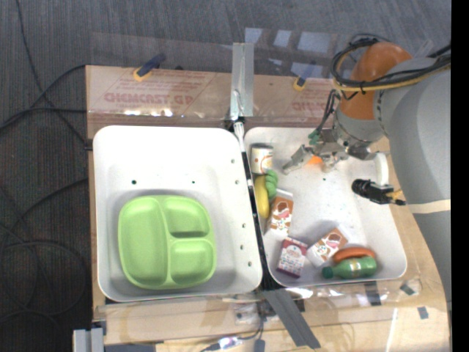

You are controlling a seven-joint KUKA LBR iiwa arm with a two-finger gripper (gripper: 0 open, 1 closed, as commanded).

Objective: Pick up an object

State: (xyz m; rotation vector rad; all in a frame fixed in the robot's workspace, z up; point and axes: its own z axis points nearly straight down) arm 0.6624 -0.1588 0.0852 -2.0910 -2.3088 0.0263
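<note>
The end effector (320,155) hung spread near the right bin's (381,218) back edge, gripping nothing; closing there risked missing, since the bottle (352,268) lay at the front.

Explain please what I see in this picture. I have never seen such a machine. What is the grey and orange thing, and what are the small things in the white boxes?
One camera looks down at a slant on a bench with two shallow white bins. The grey and orange thing is a robot arm, reaching in from the right. Its hand hangs over the top of the right bin; I cannot tell whether it holds anything. That bin contains toy food: a banana, small cartons and a green bottle. The left bin holds a green divided tray.
</note>
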